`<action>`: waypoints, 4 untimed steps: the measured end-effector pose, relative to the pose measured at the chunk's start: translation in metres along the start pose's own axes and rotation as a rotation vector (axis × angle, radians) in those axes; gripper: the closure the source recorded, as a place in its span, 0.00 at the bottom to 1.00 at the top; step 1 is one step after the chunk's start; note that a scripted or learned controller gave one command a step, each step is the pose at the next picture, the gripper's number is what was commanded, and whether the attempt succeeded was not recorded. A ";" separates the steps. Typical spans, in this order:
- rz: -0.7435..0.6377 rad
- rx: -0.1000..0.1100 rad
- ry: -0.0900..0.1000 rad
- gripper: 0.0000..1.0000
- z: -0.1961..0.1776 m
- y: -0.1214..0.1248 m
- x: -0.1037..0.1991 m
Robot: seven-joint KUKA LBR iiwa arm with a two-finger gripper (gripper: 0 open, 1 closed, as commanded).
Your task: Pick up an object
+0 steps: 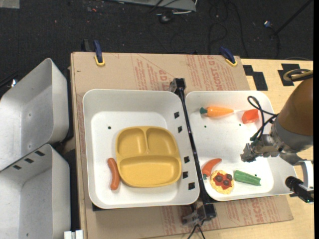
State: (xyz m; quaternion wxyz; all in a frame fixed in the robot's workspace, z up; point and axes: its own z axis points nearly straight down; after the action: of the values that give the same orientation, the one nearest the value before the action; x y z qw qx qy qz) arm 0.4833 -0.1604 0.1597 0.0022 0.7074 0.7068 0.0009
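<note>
While the arm (299, 118) reaches in from the right edge of the frame, its gripper (250, 153) hangs low over the right part of the right bin (225, 99), above bare white floor and with nothing seen between its tips; whether it is wide or narrow cannot be told from this slant. Near the bin's upper edge lies a toy carrot (218, 111), and to its right a small red piece (250, 116), partly crossed by a black cable. Along the lower edge sit a red chili (211, 166), a small pizza (222, 181) just below it, and a green vegetable (247, 178) beside the pizza, lower left of the gripper. At centre frame, the left bin (94, 133) holds a yellow divided plate (148, 156), with a sausage (114, 174) just beside its lower left edge.
</note>
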 end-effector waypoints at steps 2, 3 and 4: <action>-0.009 0.003 0.004 1.00 -0.046 0.017 0.060; -0.010 0.001 0.003 1.00 -0.062 0.023 0.117; -0.009 0.005 0.004 1.00 -0.056 0.026 0.172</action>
State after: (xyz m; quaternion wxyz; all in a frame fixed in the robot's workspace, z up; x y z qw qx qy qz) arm 0.5094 0.0111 0.2152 -0.0008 0.7040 0.7102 0.0004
